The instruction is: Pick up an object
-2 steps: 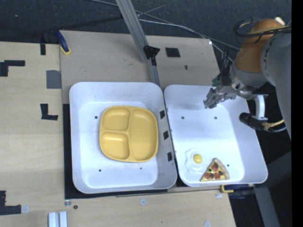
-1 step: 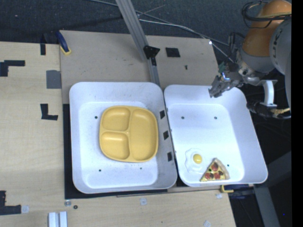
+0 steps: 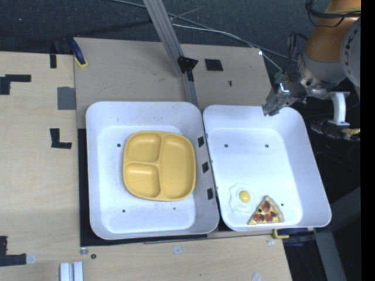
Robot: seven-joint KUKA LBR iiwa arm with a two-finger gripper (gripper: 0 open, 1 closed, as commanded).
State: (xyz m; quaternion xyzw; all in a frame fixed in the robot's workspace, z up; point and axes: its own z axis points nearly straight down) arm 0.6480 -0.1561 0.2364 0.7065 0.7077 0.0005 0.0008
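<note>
Right now I see the arm (image 3: 331, 37) coming in from the right side, up near the top corner. Its claw (image 3: 272, 107) hangs over the far rim of the right bin (image 3: 293, 157), close to the back edge. The claw looks dark and small from up here, and I cannot tell how far apart it is. I see nothing gripped in it.

Down at the near end of the right bin lie two little toys. One is a fried egg (image 3: 240, 198), white with a yellow middle. Just beside it, on the right, is a pizza slice (image 3: 266, 211) with red dots on top. They sit very close, maybe touching. Both are well apart from the claw.

Over in the left bin (image 3: 105, 157) rests a yellow plate (image 3: 159, 165) with three sections. It lies flat near the middle of that bin.

The two bins sit side by side on the bench (image 3: 129, 69).
</note>
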